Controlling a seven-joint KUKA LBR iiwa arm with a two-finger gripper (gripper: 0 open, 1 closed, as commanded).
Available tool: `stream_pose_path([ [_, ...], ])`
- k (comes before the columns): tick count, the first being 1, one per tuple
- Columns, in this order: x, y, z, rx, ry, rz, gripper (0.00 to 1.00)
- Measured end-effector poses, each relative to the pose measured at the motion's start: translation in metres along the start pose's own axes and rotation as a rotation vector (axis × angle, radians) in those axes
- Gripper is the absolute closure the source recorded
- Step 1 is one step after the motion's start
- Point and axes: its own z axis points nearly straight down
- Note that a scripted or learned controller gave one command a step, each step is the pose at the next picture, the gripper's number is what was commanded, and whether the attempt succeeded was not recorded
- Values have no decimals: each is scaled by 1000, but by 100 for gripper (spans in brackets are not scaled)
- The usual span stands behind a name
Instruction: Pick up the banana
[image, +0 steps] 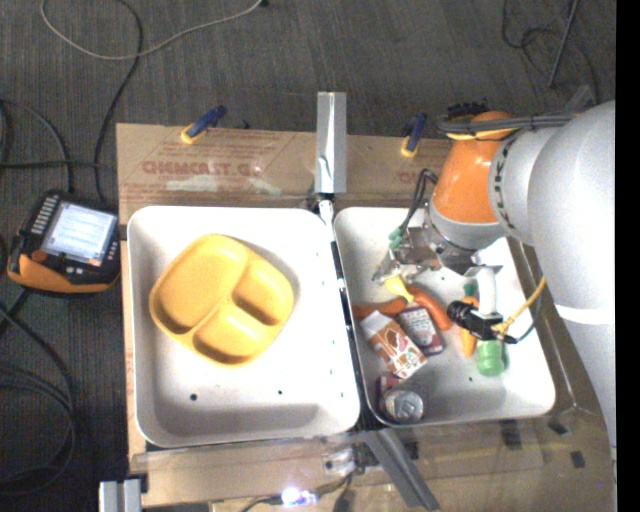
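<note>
Yellow-orange sliver (468, 342) in the right bin (540, 395), possibly the banana, lies lengthwise front-to-back, beside a green toy (490, 360), nearward and right of the gripper (408, 258), whose grip state cannot be told.

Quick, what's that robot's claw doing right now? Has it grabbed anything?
Two-finger gripper: low over the right white bin, above the clutter; whether it holds anything cannot be told.

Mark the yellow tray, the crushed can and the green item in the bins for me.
yellow tray (222, 297): camera view, its central divider.
crushed can (403, 405): camera view, its top face.
green item (490, 359): camera view, its middle.
</note>
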Motion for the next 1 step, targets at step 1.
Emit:
stream_pose_path([
  [1,37,51,-85,11,0,124,100],
])
